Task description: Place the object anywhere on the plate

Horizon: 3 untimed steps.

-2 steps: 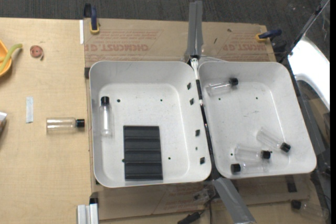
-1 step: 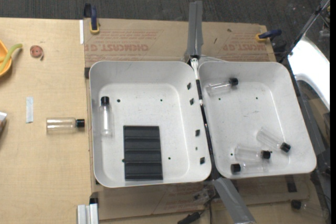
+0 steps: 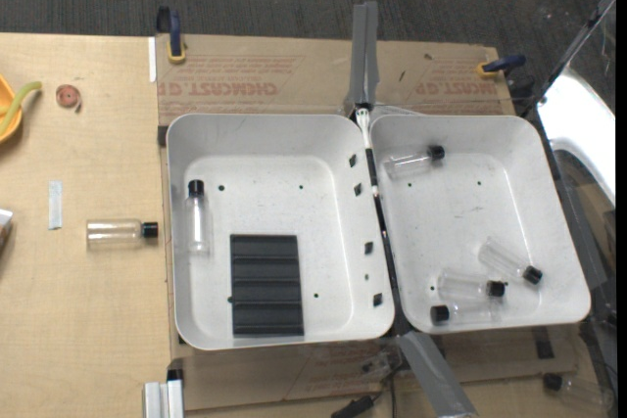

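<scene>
Two white bins side by side on brown cardboard. Left bin: black ribbed plate lying flat against the near wall, a little left of centre. Just left of the plate, apart from it, one clear vial on its side, black cap toward the far end.

Right bin: four more clear vials. One at the far wall, cap pointing right. One near the right wall, angled, cap toward the near right. Two at the near wall, and, close together, possibly touching; hard to tell.

Left of the bins, on the bare bench, a stray vial, cap toward the right.

Gripper state: cannot tell from this view.

Likely object for the task: any one of the vials, probably from the right bin; not certain which. Nothing on the plate yet.

Handling, as a guess: light, stiff, smooth-walled, so slippery and prone to rolling. Possibly glass, so breakable under a hard squeeze. Transparent body hard to see against white. Best taken across the middle of the barrel, at right angles to its length. Far vial easiest, well apart from the others. Near pair awkward: crowded and close to the wall. Plate ribs likely to stop rolling once laid down.
</scene>
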Motion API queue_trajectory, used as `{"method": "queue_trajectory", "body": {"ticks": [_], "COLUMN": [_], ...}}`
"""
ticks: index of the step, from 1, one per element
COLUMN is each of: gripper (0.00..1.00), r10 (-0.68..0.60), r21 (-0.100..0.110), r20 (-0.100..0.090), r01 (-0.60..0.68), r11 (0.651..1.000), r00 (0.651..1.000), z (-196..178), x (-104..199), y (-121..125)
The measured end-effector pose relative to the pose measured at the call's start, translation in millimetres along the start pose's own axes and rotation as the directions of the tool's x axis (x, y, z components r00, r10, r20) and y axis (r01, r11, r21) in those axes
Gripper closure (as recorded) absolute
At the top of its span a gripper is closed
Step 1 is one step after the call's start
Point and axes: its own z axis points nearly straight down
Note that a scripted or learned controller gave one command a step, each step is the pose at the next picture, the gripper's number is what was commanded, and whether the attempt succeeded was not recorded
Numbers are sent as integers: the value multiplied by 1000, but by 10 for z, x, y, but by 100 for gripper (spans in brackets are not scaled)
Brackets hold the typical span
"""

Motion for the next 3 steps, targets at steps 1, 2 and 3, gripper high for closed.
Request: {"method": "queue_trajectory", "body": {"ticks": [1, 2, 3], "gripper": [0, 0, 0], "r10": [258, 259, 259], "r21": [-1, -1, -1], "r20": [0, 0, 0], "r01": [-258, -259, -259], "r11": [966, 966, 966], "r00": [966, 966, 966], "z": [1, 2, 2], "x": [179, 179, 179], "y": [-147, -147, -147]}}
